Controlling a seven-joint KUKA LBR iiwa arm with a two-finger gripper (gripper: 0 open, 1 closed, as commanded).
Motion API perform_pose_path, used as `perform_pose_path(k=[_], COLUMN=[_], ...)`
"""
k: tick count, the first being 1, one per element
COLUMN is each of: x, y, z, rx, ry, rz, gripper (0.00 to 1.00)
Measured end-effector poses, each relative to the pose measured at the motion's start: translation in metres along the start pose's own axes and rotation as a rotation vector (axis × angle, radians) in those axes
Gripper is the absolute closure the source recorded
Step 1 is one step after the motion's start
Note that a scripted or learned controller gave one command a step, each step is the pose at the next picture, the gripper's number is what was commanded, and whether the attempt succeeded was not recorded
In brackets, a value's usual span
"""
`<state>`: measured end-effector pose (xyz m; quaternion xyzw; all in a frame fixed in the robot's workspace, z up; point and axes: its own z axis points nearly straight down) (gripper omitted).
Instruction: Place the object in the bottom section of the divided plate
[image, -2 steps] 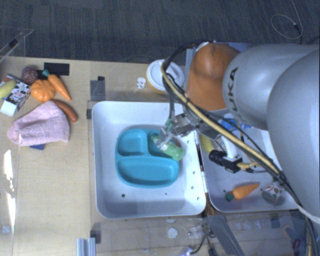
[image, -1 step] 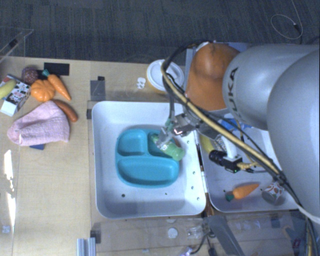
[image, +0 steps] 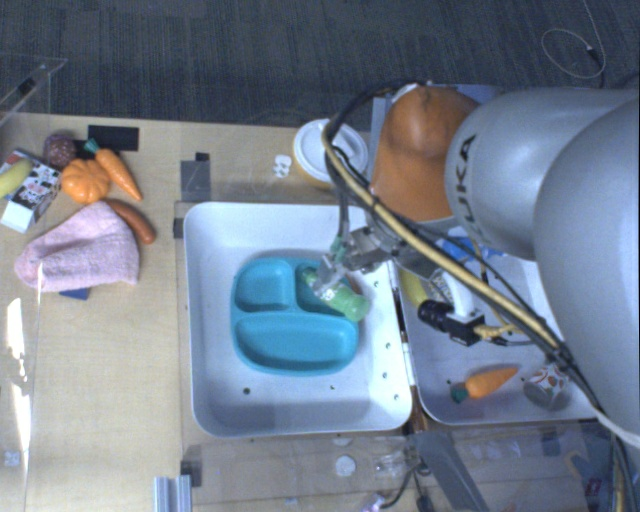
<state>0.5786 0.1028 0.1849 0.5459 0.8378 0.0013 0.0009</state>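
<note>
A blue divided plate (image: 262, 342) lies in the left white bin (image: 215, 400), with two small sections at the top and one wide section at the bottom. My gripper (image: 328, 279) hangs over the plate's upper right section, near its right rim. Its fingers are shut on a light green object (image: 349, 303), which sticks out down and to the right over the plate's rim. The wide bottom section (image: 295, 345) holds nothing.
The right bin (image: 440, 405) holds a toy carrot (image: 487, 382), a yellow item (image: 411, 291) and a small grey item (image: 546, 391). On the bench to the left lie a pink cloth (image: 80, 252), a toy pumpkin (image: 84, 181) and a carrot (image: 121, 172). A white lid (image: 312, 152) sits behind the bins.
</note>
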Motion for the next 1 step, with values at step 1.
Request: perform_pose_path(k=[1], x=[0.0], y=[0.0], z=[0.0], rx=[0.0], ry=[0.0], rz=[0.0], gripper=[0.0])
